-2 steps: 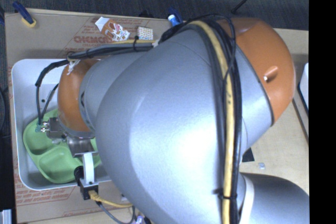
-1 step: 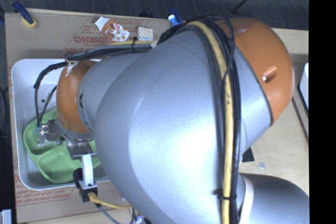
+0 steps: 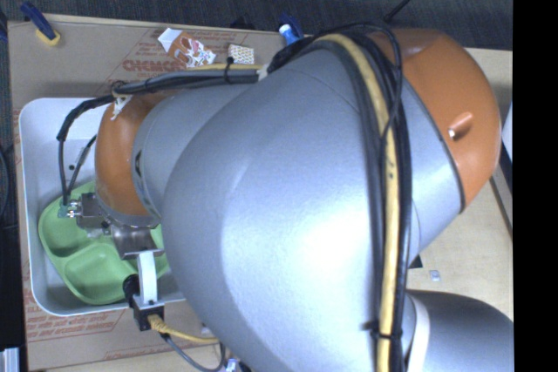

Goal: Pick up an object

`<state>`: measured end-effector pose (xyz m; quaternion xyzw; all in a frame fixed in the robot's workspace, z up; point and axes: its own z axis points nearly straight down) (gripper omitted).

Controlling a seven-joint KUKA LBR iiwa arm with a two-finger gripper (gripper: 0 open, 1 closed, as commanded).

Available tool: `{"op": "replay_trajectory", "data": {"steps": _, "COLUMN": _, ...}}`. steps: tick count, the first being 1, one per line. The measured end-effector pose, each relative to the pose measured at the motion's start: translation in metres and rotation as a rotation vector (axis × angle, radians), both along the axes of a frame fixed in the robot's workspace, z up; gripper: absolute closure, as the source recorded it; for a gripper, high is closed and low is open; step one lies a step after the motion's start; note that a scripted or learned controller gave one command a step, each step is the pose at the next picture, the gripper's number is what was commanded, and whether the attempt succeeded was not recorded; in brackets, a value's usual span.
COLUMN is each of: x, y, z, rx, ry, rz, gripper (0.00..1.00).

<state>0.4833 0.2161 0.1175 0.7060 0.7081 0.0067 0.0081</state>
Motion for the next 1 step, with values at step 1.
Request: {"op": "replay_trajectory", "data": {"steps": 1, "x": -0.0021, "y": 0.0006, "z": -0.0017, "rx": 0.000, "ry": 0.007, "rz": 0.001, "gripper": 0.00}}
